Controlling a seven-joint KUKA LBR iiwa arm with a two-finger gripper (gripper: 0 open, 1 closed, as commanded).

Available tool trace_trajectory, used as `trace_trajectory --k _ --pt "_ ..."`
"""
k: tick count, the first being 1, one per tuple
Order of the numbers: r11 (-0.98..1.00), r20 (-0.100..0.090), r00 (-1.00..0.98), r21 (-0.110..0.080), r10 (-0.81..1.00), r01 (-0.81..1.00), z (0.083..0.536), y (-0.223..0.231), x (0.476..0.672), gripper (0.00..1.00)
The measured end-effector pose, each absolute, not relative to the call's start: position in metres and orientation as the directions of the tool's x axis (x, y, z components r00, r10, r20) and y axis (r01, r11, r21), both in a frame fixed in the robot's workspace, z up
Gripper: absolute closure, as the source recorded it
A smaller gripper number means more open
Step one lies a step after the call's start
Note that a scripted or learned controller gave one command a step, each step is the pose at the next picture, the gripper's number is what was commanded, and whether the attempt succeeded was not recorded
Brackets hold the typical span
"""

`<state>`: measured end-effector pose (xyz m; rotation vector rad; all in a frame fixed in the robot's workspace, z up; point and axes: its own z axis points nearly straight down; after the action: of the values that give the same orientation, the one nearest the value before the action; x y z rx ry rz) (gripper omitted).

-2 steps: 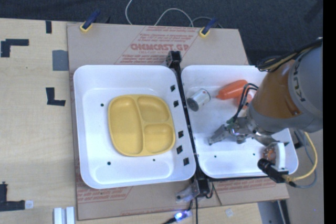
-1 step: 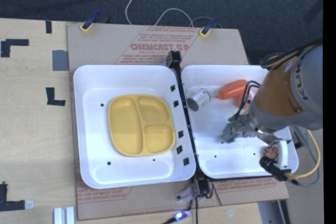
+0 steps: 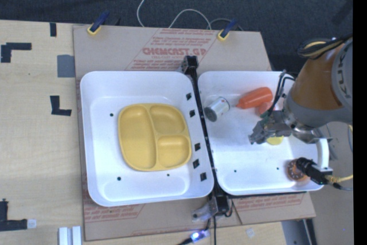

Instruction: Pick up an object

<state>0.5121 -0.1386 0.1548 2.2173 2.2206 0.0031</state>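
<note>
Here we see the grey arm with its orange band (image 3: 318, 86) reaching in from the right of the frame, its dark tool (image 3: 265, 132) lowered into the right-hand shallow white bin (image 3: 229, 178). A small yellow object (image 3: 275, 140) lies directly under the tool, at the right middle of that bin, mostly hidden. We cannot tell whether the tool is wide, narrow or closed on anything, since the wrist covers it from above.

Just above the tool, toward the upper right of the bin, lies an orange carrot-shaped toy (image 3: 255, 97). To its left, near the divider between the bins, rests a small silver metal can (image 3: 216, 108) tipped on its side. A small round brown object (image 3: 296, 170) sits at the lower right corner of the bin. In the left-hand white bin (image 3: 94, 117) sits a yellow plastic divided plate (image 3: 153, 136).

We judge the yellow object to be the nearest candidate: it looks light and small, probably smooth plastic, so it may slip or skate across the bin floor if pinched off-centre. We would take it across its narrow middle. The carrot toy should be light too and easiest across its thick end; the can, being round and hard, would likely roll.
</note>
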Motion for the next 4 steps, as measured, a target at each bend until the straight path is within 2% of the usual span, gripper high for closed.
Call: trace_trajectory --k 1,2,4 --pt "0.002 -0.001 -0.002 0.004 1.0 1.0 0.203 -0.135 0.522 1.0" --pt "0.002 -0.001 -0.002 0.004 1.0 1.0 0.252 -0.135 0.524 1.0" --pt "0.007 0.001 -0.007 -0.003 1.0 1.0 0.229 -0.016 0.539 1.0"
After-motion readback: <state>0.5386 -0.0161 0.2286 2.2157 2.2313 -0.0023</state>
